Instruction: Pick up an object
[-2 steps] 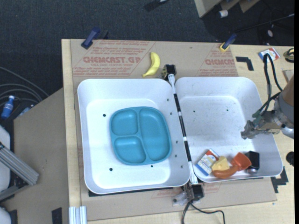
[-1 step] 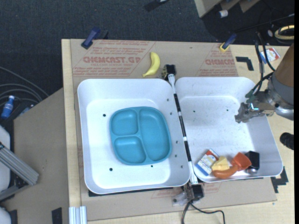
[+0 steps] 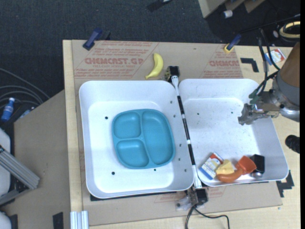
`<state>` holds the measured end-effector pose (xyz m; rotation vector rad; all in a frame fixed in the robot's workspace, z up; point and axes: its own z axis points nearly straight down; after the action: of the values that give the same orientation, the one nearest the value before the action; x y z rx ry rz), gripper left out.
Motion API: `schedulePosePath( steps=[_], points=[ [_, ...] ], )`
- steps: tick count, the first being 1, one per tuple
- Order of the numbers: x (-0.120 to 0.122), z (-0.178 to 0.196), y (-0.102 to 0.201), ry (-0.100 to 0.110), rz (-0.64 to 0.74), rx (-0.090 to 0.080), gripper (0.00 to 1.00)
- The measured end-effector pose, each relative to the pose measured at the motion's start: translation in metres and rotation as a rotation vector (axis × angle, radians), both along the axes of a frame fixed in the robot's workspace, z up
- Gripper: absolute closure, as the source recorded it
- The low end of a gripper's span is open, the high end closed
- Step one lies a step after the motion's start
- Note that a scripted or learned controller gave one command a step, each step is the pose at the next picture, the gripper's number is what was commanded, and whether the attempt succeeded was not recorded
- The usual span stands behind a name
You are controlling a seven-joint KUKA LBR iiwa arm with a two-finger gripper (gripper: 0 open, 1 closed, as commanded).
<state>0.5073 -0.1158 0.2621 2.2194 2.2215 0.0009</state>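
While the tool (image 3: 247, 116) hangs over the right bin (image 3: 224, 128) near its right wall, we cannot tell its state. Our targets, an orange piece (image 3: 229, 176) and small packet (image 3: 211, 164), cluster in the near corner, well apart from it. We judge it best to travel there, descend squarely over one item, then close.

Position: one fixed camera, mounted above the bench (image 3: 119, 56).
Direction: looks down at a slant, far edge of the bench at top.
Coverage: takes in both the left bin (image 3: 90, 128) and the right bin (image 3: 224, 137) whole, plus surrounding floor.
Arm entry: the arm (image 3: 288, 87) comes from the right.
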Motion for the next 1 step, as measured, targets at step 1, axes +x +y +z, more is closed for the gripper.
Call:
schedulePosePath(
  steps=[1],
  points=[
    [0.0005, -0.001, 0.0241, 0.003, 0.0, 0.002, 1.0]
  ],
)
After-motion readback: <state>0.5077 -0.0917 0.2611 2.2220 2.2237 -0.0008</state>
